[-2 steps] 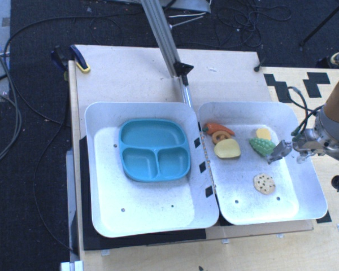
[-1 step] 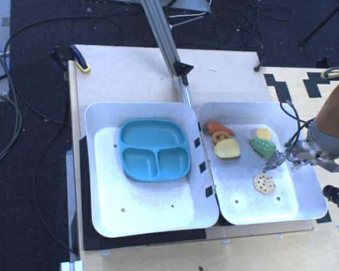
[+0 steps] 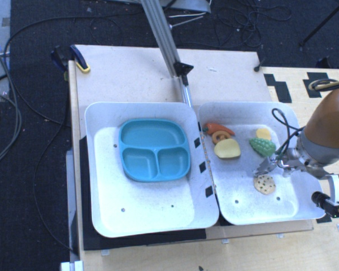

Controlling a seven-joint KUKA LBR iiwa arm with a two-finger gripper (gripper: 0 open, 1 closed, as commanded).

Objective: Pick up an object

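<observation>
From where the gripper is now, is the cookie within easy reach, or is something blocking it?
Probably yes. The gripper hovers just above the cookie in the right bin, with bare floor around it and nothing between.

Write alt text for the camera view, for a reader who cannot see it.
A robot arm's gripper hangs low in the right white bin, just above a round speckled cookie, with a green toy, a yellow piece and an orange piece beyond it. The left white bin holds a blue divided tray.
</observation>
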